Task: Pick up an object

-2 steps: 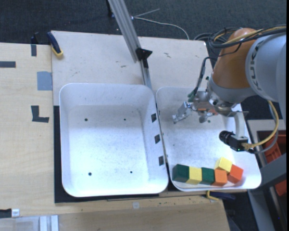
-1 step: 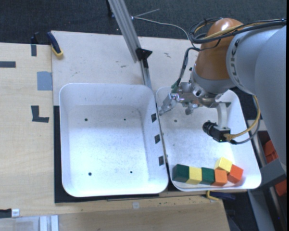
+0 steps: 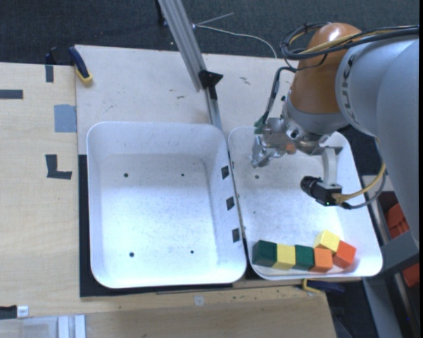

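Jaws of the gripper [image 3: 261, 155] hang over the right bin's [image 3: 281, 199] far end; how wide they stand I cannot tell. Blocks [image 3: 304, 253] cluster at its near edge, likely light, stiff, best pinched across flat sides.

arm [image 3: 380, 83]: reaching from right | end effector [image 3: 262, 153]: pointing down

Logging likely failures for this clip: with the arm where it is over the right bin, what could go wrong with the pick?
1. The blocks sit packed in a row against the right bin's near wall; a descent may wedge or push neighbours rather than isolate one.
2. The gripper hovers near the far end, well away from them, so closing here would probably grasp nothing.
3. The dangling cable could snag.
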Action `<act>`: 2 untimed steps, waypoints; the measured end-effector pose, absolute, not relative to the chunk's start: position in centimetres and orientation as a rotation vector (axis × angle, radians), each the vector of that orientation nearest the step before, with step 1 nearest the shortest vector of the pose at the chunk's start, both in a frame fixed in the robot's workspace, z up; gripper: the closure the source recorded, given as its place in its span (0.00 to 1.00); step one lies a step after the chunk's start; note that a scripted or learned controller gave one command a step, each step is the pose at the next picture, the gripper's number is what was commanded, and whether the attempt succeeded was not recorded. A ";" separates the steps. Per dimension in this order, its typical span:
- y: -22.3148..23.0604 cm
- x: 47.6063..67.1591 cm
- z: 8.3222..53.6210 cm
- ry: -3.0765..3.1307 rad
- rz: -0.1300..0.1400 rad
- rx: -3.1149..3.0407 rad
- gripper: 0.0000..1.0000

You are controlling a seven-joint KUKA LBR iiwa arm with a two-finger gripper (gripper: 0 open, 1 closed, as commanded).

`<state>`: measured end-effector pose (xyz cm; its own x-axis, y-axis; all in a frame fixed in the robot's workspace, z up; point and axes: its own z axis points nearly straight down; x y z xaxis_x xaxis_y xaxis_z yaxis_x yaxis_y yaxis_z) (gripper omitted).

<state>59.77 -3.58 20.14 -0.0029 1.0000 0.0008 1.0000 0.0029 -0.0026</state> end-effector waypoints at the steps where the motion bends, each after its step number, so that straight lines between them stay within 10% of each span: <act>1: -8.6 53.0 25.6 -2.218 0.001 -2.228 1.00; 2: -8.3 53.1 25.3 -2.222 0.002 -2.219 0.00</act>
